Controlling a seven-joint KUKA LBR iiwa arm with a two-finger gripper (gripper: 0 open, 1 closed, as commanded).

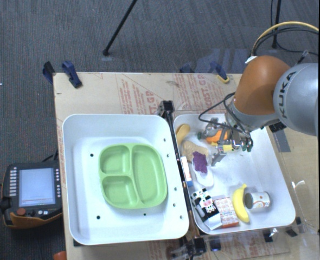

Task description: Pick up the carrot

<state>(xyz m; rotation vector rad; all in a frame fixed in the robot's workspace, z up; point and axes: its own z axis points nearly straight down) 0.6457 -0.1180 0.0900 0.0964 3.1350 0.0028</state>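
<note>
Nearest, a banana point(241, 203) lies by the right bin's point(276, 169) front edge. Gripper point(229, 143) state unclear; it should close squarely across the carrot point(215, 136).

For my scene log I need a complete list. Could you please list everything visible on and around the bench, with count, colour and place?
bins: 2, white, side by side on the bench
tray: 1, green, three compartments, in the left bin
carrot: 1, orange, upper part of the right bin, at the jaws
banana: 1, yellow, lower part of the right bin
cup: 1, white, lying beside the banana
purple item: 1, middle of the right bin
small cartons: 2, lower left corner of the right bin
pendant: 1, dark, left of the bench
clamps: 2, blue, bench's far edge
arm: 1, grey and orange, from the right
</note>
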